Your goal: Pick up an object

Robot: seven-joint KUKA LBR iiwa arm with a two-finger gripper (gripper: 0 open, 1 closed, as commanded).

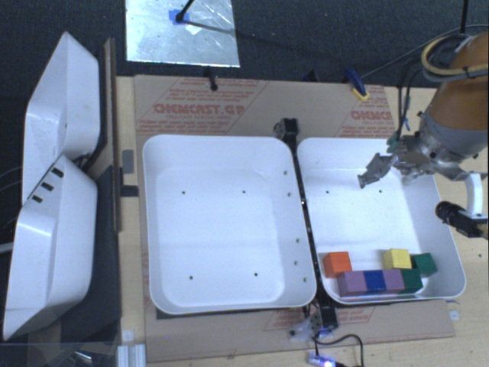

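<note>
While my fingers [373,170] hang over the upper part of the right bin [359,228], I cannot tell from this slanted view whether they are apart or together, and nothing shows between them. All the things worth picking lie well below my fingers, packed against the bin's near wall: an orange block [337,263], a purple block [352,282], a blue block [374,280], a yellow block [396,259] and a green block [423,264], touching one another in a tight row. I judge that huddle leaves little room for a clean grip, so the orange block at its open end looks easiest, while the left bin [221,220] beyond my fingers offers nothing.
</note>
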